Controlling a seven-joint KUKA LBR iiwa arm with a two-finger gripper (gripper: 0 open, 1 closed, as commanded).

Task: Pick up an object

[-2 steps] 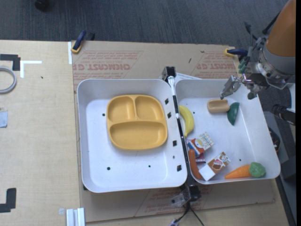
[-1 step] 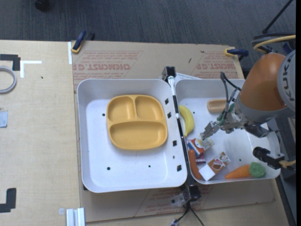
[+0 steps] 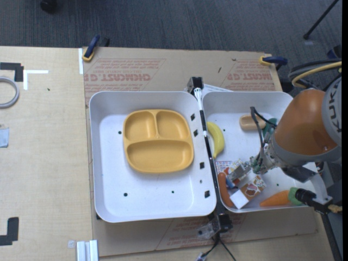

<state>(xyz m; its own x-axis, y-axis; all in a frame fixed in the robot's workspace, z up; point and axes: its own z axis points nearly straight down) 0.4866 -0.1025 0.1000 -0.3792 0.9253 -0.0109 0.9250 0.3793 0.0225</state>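
Hand [image 3: 243,171] amid right-bin clutter [image 3: 243,192]

the cardboard sheet [image 3: 179,69] under the two bins carries red printing along its far edge, once above the left bin [image 3: 103,162] and once above the right bin [image 3: 234,105]. it stands upside down from here and the large letters seem to read "chemast", though i can't be sure of the spelling; the smaller red lines beneath it are too fine to make out. more faint red print shows on the cardboard's near edge below the left bin, also unreadable. on the arm [image 3: 326,118] at the right edge, the dark letters "ku" show on the grey casing. a small printed packet [image 3: 252,189] in the right bin has markings too small to read.
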